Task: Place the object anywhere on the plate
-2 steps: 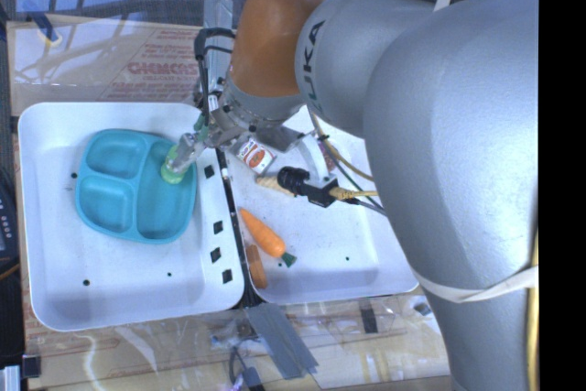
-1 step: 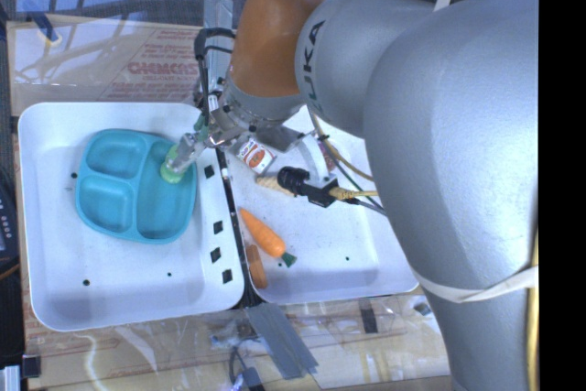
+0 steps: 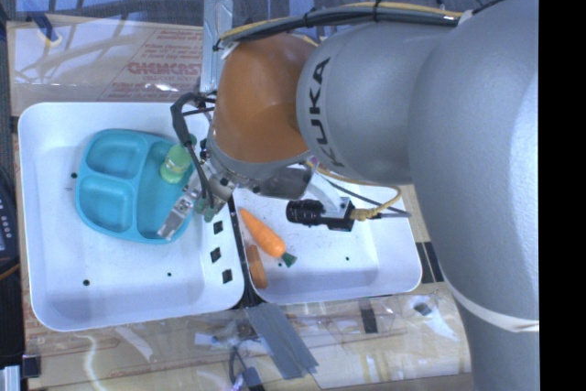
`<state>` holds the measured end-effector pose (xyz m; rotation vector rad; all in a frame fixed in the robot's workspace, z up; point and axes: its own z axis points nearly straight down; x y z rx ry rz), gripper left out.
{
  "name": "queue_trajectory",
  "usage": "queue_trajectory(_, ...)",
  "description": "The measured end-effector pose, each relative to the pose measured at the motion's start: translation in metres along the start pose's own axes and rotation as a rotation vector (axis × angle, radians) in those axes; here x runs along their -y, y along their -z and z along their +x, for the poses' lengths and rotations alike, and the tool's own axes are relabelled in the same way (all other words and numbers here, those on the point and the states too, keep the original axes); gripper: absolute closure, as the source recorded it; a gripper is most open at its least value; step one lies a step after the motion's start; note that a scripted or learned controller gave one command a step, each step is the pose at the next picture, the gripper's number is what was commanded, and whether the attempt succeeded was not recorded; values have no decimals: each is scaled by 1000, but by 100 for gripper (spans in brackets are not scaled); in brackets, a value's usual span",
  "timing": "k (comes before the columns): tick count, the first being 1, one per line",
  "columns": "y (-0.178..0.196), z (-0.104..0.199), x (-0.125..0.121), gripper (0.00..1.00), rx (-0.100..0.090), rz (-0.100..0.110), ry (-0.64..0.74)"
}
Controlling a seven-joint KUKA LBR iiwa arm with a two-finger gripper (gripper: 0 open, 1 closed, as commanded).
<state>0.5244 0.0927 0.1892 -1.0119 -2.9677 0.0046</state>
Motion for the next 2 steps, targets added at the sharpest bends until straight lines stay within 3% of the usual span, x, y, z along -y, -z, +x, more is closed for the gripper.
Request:
queue_trajectory(1,94,-12,91,0,7,-4,-7)
queue_trajectory(2,63,-75,128,0,2,-1,0)
